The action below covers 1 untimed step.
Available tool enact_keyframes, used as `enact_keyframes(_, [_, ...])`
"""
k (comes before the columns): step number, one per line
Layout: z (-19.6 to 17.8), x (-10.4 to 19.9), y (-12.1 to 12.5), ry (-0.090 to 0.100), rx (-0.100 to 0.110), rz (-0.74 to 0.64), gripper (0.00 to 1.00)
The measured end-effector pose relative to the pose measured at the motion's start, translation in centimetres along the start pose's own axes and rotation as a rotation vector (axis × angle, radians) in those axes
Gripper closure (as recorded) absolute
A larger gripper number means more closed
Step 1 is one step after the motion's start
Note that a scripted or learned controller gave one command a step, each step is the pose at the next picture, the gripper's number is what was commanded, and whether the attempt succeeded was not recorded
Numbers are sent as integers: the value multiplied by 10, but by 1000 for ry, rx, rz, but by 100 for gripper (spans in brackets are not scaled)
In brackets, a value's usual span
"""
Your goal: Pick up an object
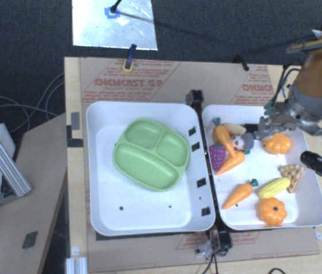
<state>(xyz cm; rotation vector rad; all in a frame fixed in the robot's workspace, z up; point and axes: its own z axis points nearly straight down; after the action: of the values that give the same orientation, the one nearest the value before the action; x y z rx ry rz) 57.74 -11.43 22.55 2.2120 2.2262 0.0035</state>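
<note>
The right bin (315, 207) holds several toy foods. An orange pumpkin (278, 144) lies at its upper right and a second pumpkin (272, 211) near the front edge. A yellow corn cob (274, 186) and a tan waffle piece (291, 174) sit between them. Three carrots (222, 135) (231, 162) (238, 194) and purple grapes (218, 153) lie along the bin's left side. My gripper (265, 128) hangs low over the back of this bin, just up and left of the upper pumpkin. Nothing shows in its grasp.
The left bin (101, 210) carries a green divided plate (151, 154). A black divider (204, 170) runs between the bins. The grey and orange arm (318, 79) fills the upper right. A small grey and white toy (242, 141) sits beside the top carrot.
</note>
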Motion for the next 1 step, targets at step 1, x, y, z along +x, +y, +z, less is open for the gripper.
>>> enact_keyframes(1, [6,53,12,1,1,-1,100])
